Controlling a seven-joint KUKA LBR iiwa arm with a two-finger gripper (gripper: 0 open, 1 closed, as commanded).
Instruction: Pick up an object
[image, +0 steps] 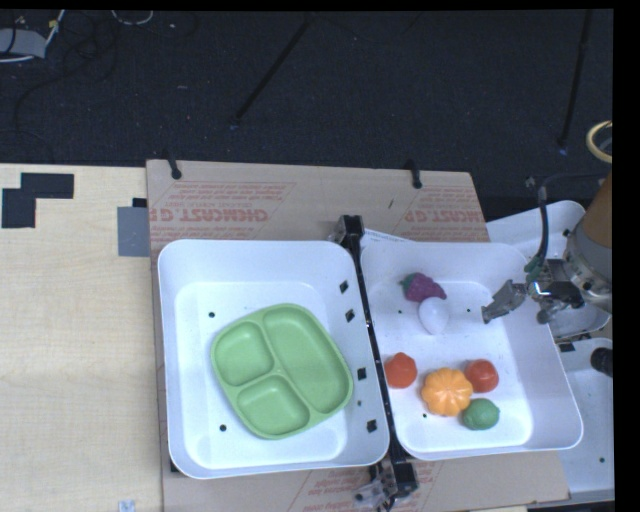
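Note:
The right bin (540, 430) holds several toy foods: a purple piece (424, 287), a white egg (433, 316) just below it, a red-orange ball (401, 370), an orange pumpkin (446, 391), a red piece (482, 375) and a green piece (481, 414). My gripper (526, 305) hangs over the bin's right rim, to the right of the egg and apart from it. Its fingers (500, 300) are spread open with nothing between them.
A green three-compartment plate (281, 371) lies in the left bin (190, 290). A black divider clip bar (365, 340) runs between the bins. Cardboard (300, 205) lies behind them, and a wooden bench top (70, 350) extends to the left.

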